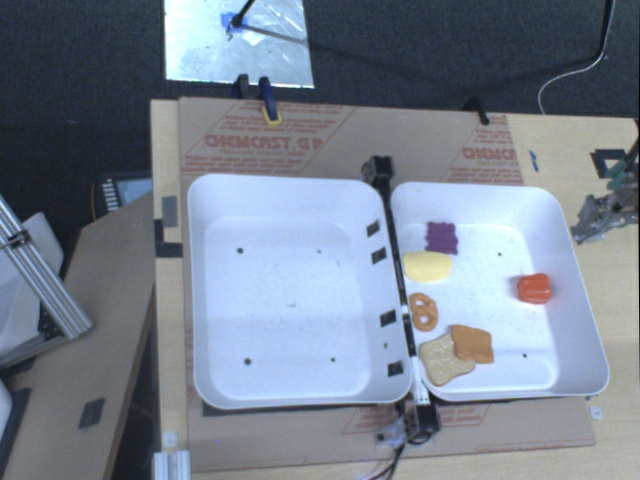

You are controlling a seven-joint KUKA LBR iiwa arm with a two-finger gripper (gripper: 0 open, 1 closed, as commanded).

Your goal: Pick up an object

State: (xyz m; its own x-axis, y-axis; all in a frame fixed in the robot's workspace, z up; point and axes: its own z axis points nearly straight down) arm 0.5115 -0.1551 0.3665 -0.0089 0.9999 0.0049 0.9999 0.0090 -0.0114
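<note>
The right bin (560, 218) holds several small food-like items. A purple block (441, 236) lies near its back left, with a pale yellow lemon-shaped piece (427, 266) just in front of it. A red-orange piece (534, 288) rests toward the right wall. A small pretzel (423, 311) lies by the left wall, and a tan toast slice (443, 359) and an orange-brown cracker (472, 343) overlap at the front. My gripper (603, 215) shows at the far right, outside the right bin's back right corner and apart from every item.
The left bin (215, 218) sits beside the right one, joined along a black-clipped divider (395, 278). Both rest on a cardboard sheet (330, 138) on the bench. A shiny metal plate (238, 28) lies behind them. A white cable (580, 63) runs at the back right.
</note>
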